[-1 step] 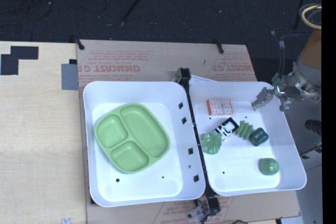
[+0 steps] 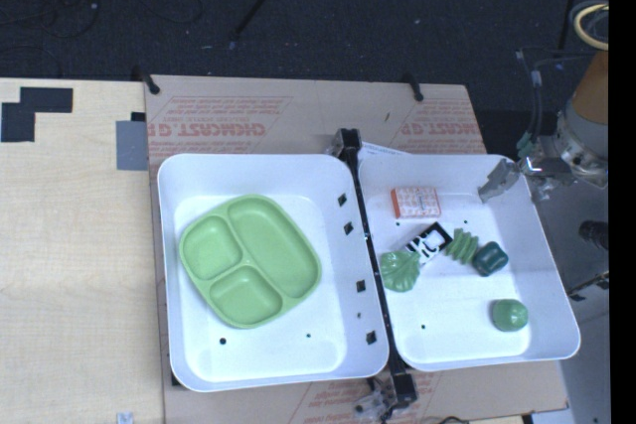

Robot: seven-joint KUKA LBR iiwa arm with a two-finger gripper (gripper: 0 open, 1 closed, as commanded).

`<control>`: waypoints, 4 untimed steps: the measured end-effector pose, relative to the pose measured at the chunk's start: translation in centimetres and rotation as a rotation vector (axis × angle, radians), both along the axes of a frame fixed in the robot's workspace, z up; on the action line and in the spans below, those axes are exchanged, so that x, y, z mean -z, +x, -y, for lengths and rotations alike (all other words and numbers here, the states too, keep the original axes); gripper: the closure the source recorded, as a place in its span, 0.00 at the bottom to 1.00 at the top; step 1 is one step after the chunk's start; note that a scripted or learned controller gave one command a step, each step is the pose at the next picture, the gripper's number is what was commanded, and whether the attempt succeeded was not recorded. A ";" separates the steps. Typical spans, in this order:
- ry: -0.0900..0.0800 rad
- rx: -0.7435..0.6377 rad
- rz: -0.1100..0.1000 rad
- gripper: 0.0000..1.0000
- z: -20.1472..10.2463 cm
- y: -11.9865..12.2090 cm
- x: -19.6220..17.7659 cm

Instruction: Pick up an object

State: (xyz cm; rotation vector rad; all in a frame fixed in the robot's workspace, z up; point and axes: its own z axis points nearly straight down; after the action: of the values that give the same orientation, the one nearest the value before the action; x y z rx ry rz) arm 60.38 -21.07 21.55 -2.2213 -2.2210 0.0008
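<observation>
The right bin (image 2: 556, 333) holds several small objects. A red-and-white card (image 2: 414, 203) lies near its back. A black-and-white piece (image 2: 429, 239) sits mid-bin, with a light green leafy toy (image 2: 400, 270) to its left. To its right lie a ridged green piece (image 2: 463, 244) and a dark teal lump (image 2: 489, 259). A round green object (image 2: 509, 315) lies toward the front right. My gripper (image 2: 517, 184) hangs over the bin's back right corner, open, with nothing between its fingers. It is up and right of the teal lump.
The left bin (image 2: 189, 353) holds a green divided plate (image 2: 248, 258). A black divider (image 2: 363, 253) runs between the bins. Both bins rest on cardboard (image 2: 248, 114), with a wooden bench top (image 2: 70, 263) to the left.
</observation>
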 end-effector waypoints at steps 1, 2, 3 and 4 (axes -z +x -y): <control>0.001 -0.001 -0.004 0.00 -0.3 0.2 4.3; 0.001 -0.002 -0.003 0.00 -0.4 0.4 8.5; 0.000 -0.003 0.000 0.00 -0.5 0.6 12.8; 0.001 -0.003 -0.003 1.00 -0.6 0.5 11.8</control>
State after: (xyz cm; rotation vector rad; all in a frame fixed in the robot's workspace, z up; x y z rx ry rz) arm 60.85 -20.52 9.73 -2.2160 -2.2227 0.0030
